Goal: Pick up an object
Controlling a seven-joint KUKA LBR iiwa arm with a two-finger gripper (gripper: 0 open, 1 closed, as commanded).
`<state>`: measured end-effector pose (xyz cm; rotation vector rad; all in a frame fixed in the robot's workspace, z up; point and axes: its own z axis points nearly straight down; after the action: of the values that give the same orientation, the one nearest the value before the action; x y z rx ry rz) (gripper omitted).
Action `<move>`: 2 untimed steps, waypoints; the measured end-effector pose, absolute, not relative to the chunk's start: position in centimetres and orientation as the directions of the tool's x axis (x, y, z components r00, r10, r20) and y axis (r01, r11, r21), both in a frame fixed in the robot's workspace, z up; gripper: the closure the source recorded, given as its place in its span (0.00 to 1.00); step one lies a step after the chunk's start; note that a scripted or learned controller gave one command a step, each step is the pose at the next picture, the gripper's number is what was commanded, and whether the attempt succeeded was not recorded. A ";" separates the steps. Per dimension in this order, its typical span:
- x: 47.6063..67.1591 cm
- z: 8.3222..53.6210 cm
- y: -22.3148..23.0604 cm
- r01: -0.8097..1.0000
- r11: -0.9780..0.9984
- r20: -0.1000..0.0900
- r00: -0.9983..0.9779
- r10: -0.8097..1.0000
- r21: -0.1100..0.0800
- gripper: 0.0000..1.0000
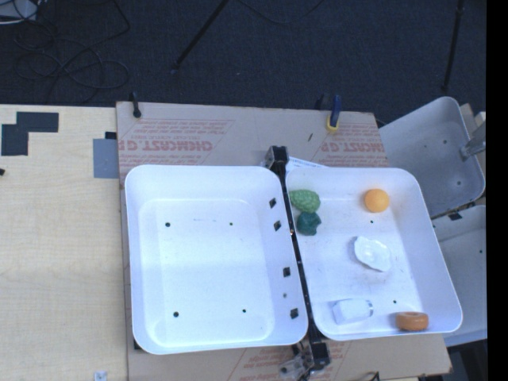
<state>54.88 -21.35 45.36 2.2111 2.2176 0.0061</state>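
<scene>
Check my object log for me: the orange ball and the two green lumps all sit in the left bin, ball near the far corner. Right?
Not quite. The camera view shows the orange ball and the two green lumps in the right bin, not the left bin. The ball does lie near the far corner.

Five objects in right bin

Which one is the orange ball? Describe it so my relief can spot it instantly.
Look in the right bin, at its far right corner. The orange ball sits there alone, round and bright, unlike the flatter orange ring at the near right corner.
</scene>
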 end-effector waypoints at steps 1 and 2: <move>54.8 45.8 -21.3 1.000 0.005 -0.001 -0.005 1.000 -0.002 1.00; 47.1 31.3 -21.3 1.000 -0.004 0.007 0.004 1.000 -0.020 1.00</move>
<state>47.12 -21.30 31.26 2.2392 2.2308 -0.0135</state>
